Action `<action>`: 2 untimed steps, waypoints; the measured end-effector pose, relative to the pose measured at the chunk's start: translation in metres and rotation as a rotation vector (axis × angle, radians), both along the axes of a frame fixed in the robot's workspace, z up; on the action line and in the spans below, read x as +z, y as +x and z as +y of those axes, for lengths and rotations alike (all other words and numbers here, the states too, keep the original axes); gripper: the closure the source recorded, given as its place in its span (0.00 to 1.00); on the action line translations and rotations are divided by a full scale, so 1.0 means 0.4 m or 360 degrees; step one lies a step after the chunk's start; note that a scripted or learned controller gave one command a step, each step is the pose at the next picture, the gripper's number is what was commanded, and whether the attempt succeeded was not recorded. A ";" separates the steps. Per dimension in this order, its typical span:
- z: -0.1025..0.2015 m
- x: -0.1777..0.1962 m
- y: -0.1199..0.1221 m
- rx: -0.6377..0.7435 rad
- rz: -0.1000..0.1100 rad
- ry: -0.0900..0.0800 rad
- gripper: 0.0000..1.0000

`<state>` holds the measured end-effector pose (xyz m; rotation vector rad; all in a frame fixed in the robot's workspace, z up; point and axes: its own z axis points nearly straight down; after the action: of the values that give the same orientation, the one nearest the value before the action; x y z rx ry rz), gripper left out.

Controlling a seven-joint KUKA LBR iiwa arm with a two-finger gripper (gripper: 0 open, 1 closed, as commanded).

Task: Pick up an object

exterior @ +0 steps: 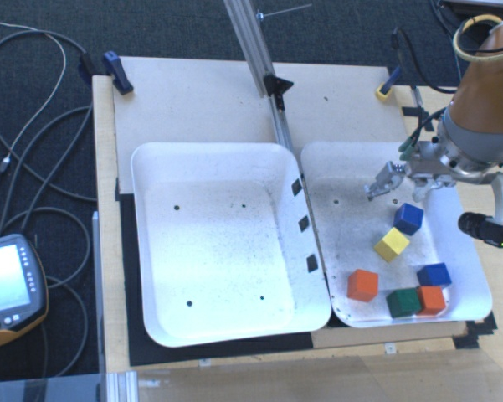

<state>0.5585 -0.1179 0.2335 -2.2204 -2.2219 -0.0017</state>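
Here the task's things are six small cubes in the right bin point(339, 224), all taken relative to the yellow cube point(392, 244). A blue cube point(408, 218) sits just above and to its right, nearly touching. An orange cube point(363, 285) lies below and to its left, apart. Below and to its right cluster a second blue cube point(434, 275), a green cube point(403, 302) and another orange cube point(433, 300), the last two touching. The gripper point(385, 181) hangs above the yellow cube, over bare bin floor, beyond the first blue cube. Nothing is seen between its fingers; how far apart they stand cannot be told. The left bin point(151, 166) lies well left of the yellow cube.
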 end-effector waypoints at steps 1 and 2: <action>-0.107 -0.255 0.016 0.0004 -0.0011 -0.0003 0.00; -0.007 -0.078 -0.159 0.0003 0.0000 0.0004 0.00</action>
<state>0.4950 -0.1206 0.2024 -2.2167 -2.2227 -0.0047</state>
